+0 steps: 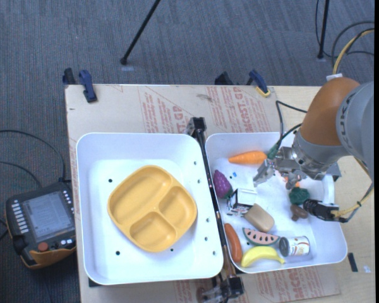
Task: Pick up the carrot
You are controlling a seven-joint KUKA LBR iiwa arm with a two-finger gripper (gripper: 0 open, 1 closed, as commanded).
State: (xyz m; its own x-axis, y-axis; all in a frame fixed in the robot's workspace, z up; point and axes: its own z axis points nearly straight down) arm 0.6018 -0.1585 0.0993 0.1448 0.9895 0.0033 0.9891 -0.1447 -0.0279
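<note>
Camera view shows the bench [132,106] with its two white bins. The left bin [95,169] holds a yellow divided plate [153,207]; the right bin [322,245] holds the clutter of toy food. The arm [338,122] reaches in from the right, its orange-banded wrist hanging over the right bin's far right part.

The gripper [276,169] sits below that wrist, over the upper middle of the right bin. Its metal fingers look spread somewhat apart with nothing between them, though the detail is small.

The carrot [247,158] lies near the far wall of the right bin, just beside the gripper, up and to its left in the picture. Its long axis runs roughly left to right, the pointed end toward the left bin and the green top toward the gripper. Picking it up would likely call for a short shift that way, with the fingers closing across the carrot's width.

Nearby lie a purple eggplant [222,183], a watermelon slice [261,237], a banana [263,255] and a small can [294,246].
</note>
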